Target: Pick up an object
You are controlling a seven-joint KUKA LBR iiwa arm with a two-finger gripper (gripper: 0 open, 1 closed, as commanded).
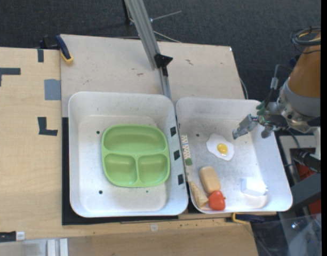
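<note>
In the right bin (211, 104) lie a toy fried egg (221, 148), a tan bread-like block (209, 178), a red tomato (217, 200), a brown wedge (198, 195) and a white piece (254, 186). My gripper (252, 133) hangs over the bin's right side, right of the egg and a little above it. It is open, one grey finger (242, 128) pointing toward the egg, and nothing is between the fingers. The orange-banded wrist (307, 79) reaches in from the right.
A green divided plate (135, 154) sits in the left bin (73, 143). A slanted metal pole (144, 28) ends at a black clamp at the bins' back edge. A printed strip (185, 148) lies along the divider. A blue and yellow clamp (63, 48) sits at the bench's far left.
</note>
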